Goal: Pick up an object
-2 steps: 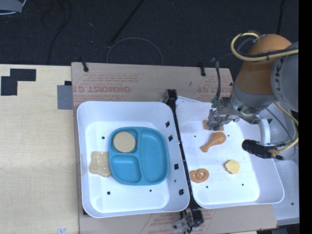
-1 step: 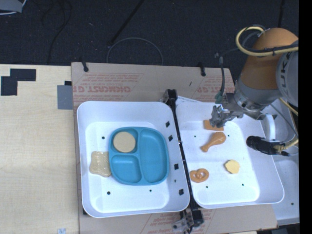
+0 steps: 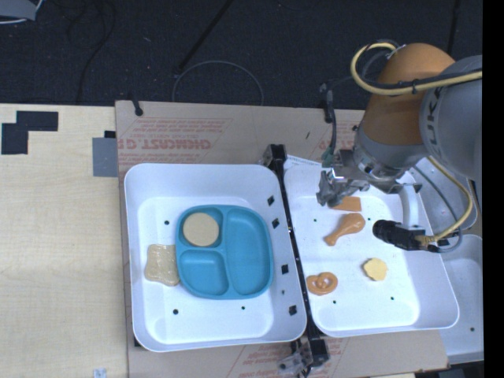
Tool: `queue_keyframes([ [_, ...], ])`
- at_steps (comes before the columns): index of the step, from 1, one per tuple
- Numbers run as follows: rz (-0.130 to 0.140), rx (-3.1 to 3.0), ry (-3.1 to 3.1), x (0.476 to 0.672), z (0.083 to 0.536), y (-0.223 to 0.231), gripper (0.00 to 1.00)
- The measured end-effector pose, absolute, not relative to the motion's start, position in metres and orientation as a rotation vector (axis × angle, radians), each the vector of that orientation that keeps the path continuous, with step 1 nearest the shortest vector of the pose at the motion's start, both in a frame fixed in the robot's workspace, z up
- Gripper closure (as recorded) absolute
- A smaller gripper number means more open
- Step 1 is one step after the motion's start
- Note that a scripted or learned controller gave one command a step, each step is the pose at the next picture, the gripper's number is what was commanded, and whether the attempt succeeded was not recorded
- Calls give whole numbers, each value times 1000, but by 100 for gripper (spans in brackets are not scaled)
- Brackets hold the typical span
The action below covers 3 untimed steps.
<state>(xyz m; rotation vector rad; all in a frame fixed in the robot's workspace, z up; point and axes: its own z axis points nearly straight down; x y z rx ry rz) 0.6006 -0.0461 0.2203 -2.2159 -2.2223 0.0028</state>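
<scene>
My gripper (image 3: 331,189) hangs over the back left of the right bin (image 3: 429,305). Just to its right and slightly nearer lies a small orange wedge (image 3: 347,204), partly under the wrist. A toy chicken drumstick (image 3: 346,228) lies a little in front of the gripper. Nearer the front are a brown pretzel (image 3: 322,283) and a small yellow chunk (image 3: 376,270). None of these is seen lifted off the bin floor.
The left bin (image 3: 150,321) holds a blue divided plate (image 3: 236,274) with a round tan biscuit (image 3: 200,229) in one compartment, and a pale bread slice (image 3: 161,264) beside it. A black divider (image 3: 285,227) separates the bins. A black cable fitting (image 3: 398,234) lies over the right bin.
</scene>
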Motion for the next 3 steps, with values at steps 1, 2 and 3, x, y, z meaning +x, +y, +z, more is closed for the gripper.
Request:
queue_keyframes([
  [1, 1, -2215, -2224, 599, 227, -2, 100],
  [2, 3, -2212, -2224, 583, 232, 54, 100],
  [3, 5, -2215, -2222, 575, 223, 99, 100],
])
